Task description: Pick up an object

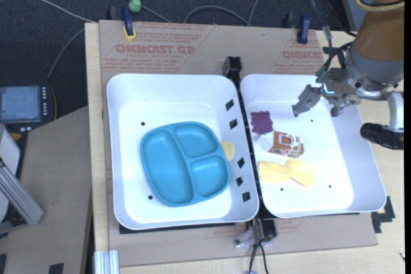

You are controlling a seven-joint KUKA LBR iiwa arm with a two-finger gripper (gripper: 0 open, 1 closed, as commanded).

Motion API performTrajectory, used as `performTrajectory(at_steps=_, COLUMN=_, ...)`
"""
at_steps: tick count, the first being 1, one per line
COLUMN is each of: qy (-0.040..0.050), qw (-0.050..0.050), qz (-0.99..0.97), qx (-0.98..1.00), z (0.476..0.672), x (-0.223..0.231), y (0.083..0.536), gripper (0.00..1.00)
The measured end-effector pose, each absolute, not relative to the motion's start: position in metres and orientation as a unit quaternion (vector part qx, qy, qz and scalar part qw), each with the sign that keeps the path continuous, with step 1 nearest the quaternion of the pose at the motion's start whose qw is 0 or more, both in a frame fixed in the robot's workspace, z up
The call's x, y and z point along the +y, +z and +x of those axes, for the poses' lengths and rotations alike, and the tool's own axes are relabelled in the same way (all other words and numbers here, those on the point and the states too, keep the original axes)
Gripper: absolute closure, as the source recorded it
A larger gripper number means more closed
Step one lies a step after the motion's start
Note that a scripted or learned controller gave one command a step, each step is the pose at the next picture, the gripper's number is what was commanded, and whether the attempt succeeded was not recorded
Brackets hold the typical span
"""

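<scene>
My gripper (321, 102) hangs over the back of the right bin (356, 151), fingers spread apart with nothing between them. Below and to its left lie a purple piece (261, 121), an orange-and-white packet (286, 143) and two pale yellow pieces (286, 172) on the bin floor. In the left bin (128, 106) rests a blue divided plate (185, 162), with a small yellow piece (227, 151) peeking out at its right edge.
A black divider with clips (239, 138) runs between the two bins. Blue clamps (128, 27) (303, 29) hold the cardboard base at the back. Cables cross the dark floor behind, and a small screen (22, 102) sits at the left.
</scene>
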State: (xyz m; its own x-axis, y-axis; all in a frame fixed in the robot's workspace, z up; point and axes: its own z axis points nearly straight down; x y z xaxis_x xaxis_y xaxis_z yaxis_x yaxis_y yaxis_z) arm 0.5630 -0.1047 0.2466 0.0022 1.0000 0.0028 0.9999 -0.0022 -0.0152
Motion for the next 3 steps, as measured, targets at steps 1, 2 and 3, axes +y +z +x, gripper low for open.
performTrajectory(at_steps=1, qy=0.0001, qw=0.001, qz=-0.707, qx=-0.707, z=0.565, x=-0.104, y=0.254, gripper=0.0)
performTrajectory(at_steps=2, qy=0.002, qw=0.004, qz=-0.707, qx=-0.707, z=0.563, x=-0.096, y=0.194, gripper=0.0)
performTrajectory(at_steps=3, qy=0.0015, qw=0.003, qz=-0.707, qx=-0.707, z=0.559, x=-0.093, y=0.151, gripper=0.0)
